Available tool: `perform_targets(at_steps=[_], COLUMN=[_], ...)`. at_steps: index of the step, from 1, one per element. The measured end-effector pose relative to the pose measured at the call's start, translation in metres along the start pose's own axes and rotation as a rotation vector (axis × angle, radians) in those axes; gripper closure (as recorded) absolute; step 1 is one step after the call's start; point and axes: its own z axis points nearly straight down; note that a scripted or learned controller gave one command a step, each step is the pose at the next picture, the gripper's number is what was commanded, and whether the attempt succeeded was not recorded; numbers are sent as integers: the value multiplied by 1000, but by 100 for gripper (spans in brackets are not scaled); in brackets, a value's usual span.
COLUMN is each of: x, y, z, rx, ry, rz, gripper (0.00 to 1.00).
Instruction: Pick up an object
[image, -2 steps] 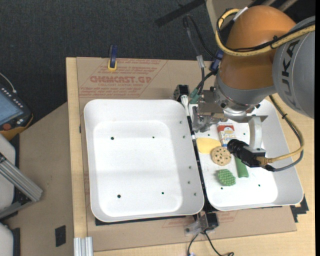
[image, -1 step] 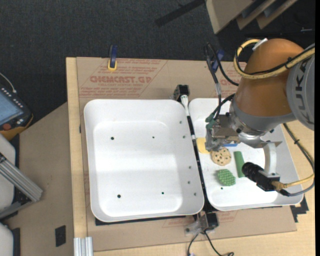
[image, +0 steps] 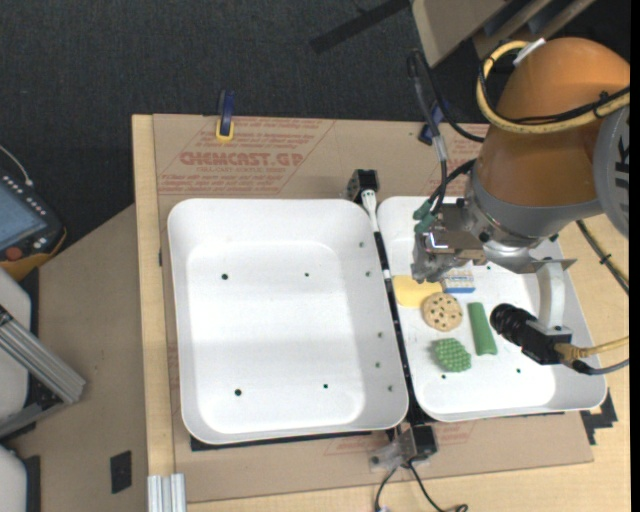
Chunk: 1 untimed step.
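Since the task names no one object, any of the small things will do, and all of them lie in one place. On the worktop (image: 250, 150) sit two shallow white trays side by side, the left tray (image: 180, 300) and the right tray (image: 500, 400), and the grey and orange arm (image: 545, 110) leans over the right one. Its claw (image: 440, 262) hangs low over that tray's near-centre edge, and I cannot tell from this angle whether it is apart or together; nothing shows clamped in it. Below and beside it lie a green stick (image: 483, 329), a round brown biscuit (image: 441, 312), a knobbly green lump (image: 451, 354) and a flat yellow piece (image: 408, 291) close against the tray's left wall. All look like light toy food, likely hard plastic and a little slippery. The stick seems easiest, taken across its narrow width at mid-length. The biscuit lies flat and wants a grip across its rim. The lump's bumps should give purchase. The yellow piece, close to the wall, leaves little room.
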Motion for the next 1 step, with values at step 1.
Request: perform_targets(at_steps=[1], x=[0], y=[0], z=[-8], rx=[3], ry=[-1], rz=[2], gripper=[100])
